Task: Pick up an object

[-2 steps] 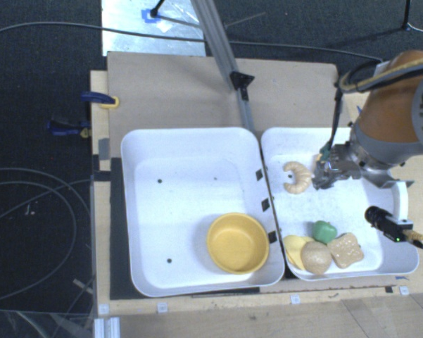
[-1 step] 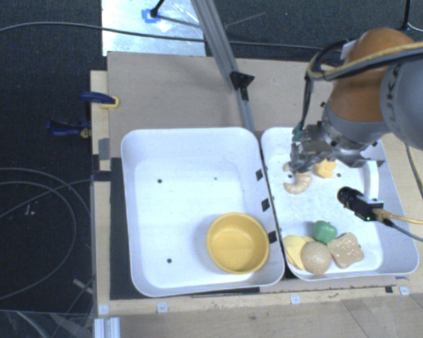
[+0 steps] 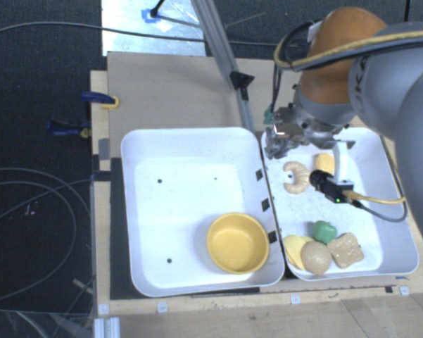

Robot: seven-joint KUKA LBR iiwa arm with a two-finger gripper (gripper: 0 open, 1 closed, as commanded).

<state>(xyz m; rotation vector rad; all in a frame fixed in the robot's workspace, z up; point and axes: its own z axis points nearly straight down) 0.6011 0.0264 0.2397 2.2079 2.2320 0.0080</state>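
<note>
My gripper [image 3: 276,145] hangs over the far left corner of the right bin [image 3: 401,245], close to the wall between the two bins. A tan croissant [image 3: 295,177] lies just to its near right, with a small yellow piece [image 3: 324,163] beside it. Nearer the front of that bin sit a green pepper [image 3: 324,230], a slice of toast [image 3: 345,250], a round bread roll [image 3: 315,258] and a yellow slice [image 3: 293,244]. I see nothing carried by the gripper.
A yellow bowl [image 3: 238,242] stands at the front right of the left bin [image 3: 169,160]. A black unit with a yellow cable [image 3: 329,186] hangs off the wrist over the right bin. A slanted metal pole [image 3: 218,41] crosses behind the bins.
</note>
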